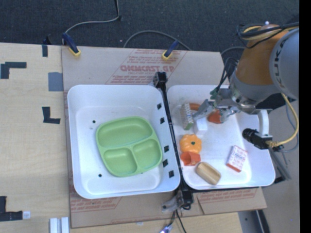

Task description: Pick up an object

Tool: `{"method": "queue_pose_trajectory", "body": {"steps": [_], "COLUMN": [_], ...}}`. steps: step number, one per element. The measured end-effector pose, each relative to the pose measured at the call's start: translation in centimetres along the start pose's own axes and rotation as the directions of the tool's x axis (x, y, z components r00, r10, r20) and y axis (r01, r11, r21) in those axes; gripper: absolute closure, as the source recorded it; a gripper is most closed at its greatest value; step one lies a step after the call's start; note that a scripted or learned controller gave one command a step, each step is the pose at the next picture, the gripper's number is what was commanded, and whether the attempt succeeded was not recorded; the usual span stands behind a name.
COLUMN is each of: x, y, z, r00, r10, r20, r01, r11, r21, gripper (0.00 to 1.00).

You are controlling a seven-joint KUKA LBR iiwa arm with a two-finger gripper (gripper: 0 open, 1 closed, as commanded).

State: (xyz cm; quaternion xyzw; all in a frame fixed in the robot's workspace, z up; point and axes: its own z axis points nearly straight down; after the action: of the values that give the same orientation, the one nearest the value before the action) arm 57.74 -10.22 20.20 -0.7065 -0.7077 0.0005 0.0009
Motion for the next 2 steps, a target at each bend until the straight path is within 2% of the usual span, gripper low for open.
{"method": "queue_pose_trajectory", "body": {"steps": [1, 2], "x": [0.9, 0.2], "y": [4.1, 6.3], "z": [11.6, 11.6], "r00": [1.000, 1.000], "r10": [-0.001, -0.001], "r20": [0.001, 0.001], "r01": [0.001, 0.001], "r11": [1.000, 1.000], "r21": [-0.007, -0.005], "gripper": [0.00, 0.00]}}
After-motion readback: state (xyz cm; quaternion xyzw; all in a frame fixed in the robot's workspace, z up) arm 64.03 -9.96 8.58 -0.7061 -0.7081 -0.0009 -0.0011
